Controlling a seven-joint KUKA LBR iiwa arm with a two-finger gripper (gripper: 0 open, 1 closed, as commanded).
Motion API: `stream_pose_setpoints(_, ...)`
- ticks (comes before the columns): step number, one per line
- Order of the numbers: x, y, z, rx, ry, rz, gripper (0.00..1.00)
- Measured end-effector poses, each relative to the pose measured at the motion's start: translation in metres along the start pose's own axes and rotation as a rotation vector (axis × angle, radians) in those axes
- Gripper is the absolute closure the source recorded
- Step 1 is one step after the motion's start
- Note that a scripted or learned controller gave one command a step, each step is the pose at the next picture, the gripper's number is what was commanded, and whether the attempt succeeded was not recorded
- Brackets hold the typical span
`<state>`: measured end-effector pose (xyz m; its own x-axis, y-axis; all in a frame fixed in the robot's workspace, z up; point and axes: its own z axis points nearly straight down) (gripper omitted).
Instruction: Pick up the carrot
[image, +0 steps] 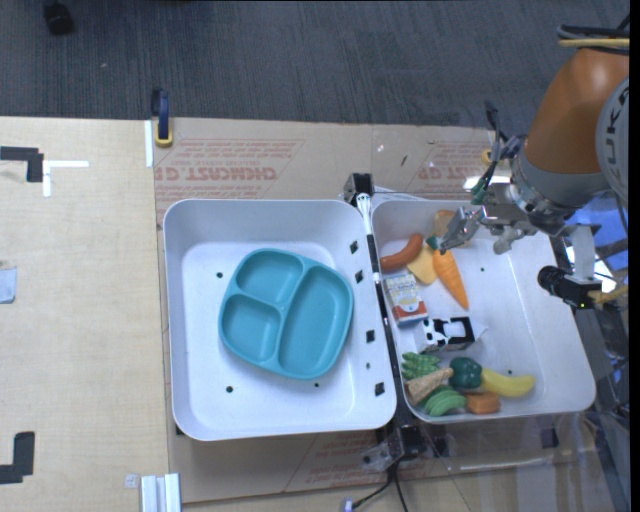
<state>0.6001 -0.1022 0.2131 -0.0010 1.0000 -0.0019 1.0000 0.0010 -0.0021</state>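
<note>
1. The carrot (452, 279) lies in the right bin (545, 330), near its top left corner, pointing down and to the right, with its thick end up by a yellow wedge (426, 266) and a sausage (402, 250).
2. The gripper (455, 230) hangs just above the carrot's thick end, at the end of the arm (575, 120) that comes in over the bin's upper right.
3. Whether the fingers are wide, narrow or closed on anything, I cannot tell; the tips blur into the clutter there.
4. As I judge it, the pick is not done: the carrot rests flat on the bin floor and nothing shows it lifted. The grasp and the lift remain.
5. Below the carrot sit a small carton (404, 296) and a black and white toy (447, 333); lower again lies a heap of greens (438, 385) and a banana (508, 382).
6. Right of the carrot the bin floor is bare, so there is open room to that side.
7. Left of the carrot the room is tight: the wedge, the sausage and the bin's left wall crowd close.
8. The blue plate (286, 313) in the left bin (190, 330) is well apart from the carrot.
</note>
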Motion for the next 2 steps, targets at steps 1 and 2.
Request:
stream_pose_setpoints(1, -0.0170, 0.0086, 0.1213, -0.001, 0.000, -0.016, 0.00)
stream_pose_setpoints(2, -0.0177, 0.0087, 0.1126, 0.000, -0.001, -0.013, 1.00)
